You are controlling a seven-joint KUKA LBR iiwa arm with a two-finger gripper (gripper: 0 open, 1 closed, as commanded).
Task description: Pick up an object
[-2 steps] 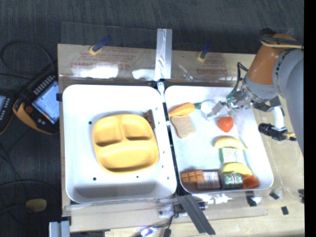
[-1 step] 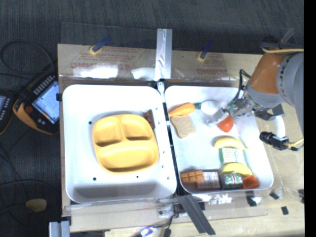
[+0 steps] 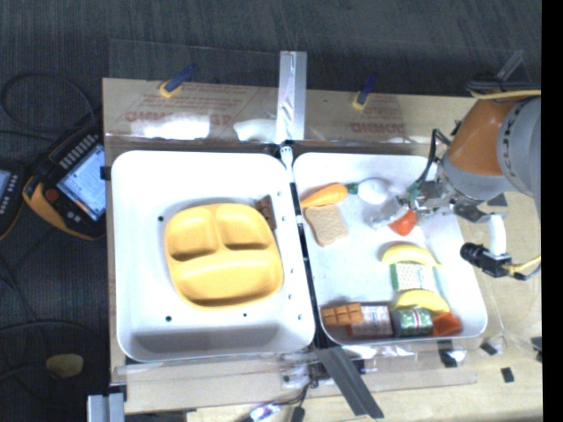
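The gripper (image 3: 420, 199) hangs low over the right bin's (image 3: 471, 262) upper right part, just above a small red-orange piece (image 3: 404, 223); whether it is open or closed I cannot tell. Largest is the yellow divided tray (image 3: 224, 253) in the left bin (image 3: 132, 236), well apart. Smaller: a bread slice (image 3: 329, 225), an orange carrot (image 3: 324, 194), a white round piece (image 3: 372, 190). The red-orange piece lies close to the white one, so a grab could nudge either aside and come up with nothing.

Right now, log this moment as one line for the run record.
arm: over right bin | hand: low, by small red piece | grasp: not confirmed | yellow tray: in left bin | lifted: nothing seen
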